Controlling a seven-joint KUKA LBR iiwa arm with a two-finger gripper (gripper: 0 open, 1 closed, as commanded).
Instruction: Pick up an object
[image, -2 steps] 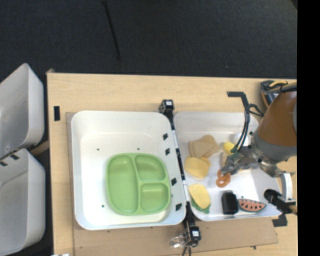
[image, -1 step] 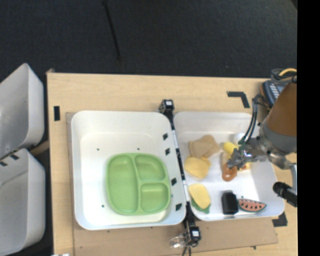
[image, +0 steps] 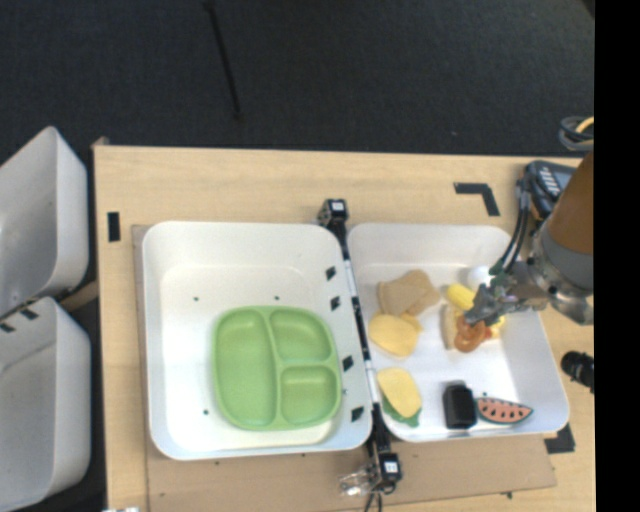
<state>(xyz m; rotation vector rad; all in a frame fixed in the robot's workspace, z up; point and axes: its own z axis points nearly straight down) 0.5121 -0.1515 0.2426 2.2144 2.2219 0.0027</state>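
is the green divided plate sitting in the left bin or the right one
In the left bin. The green divided plate lies flat on its floor toward the near side, apart from the toy foods, which are in the right bin.

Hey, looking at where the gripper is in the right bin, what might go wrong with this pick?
The gripper sits low over a tight cluster: an orange-red piece, a small yellow piece and a white piece. It may nudge neighbours or catch two things at once. It also works close to the right bin wall, so a pushed piece could jam against it.
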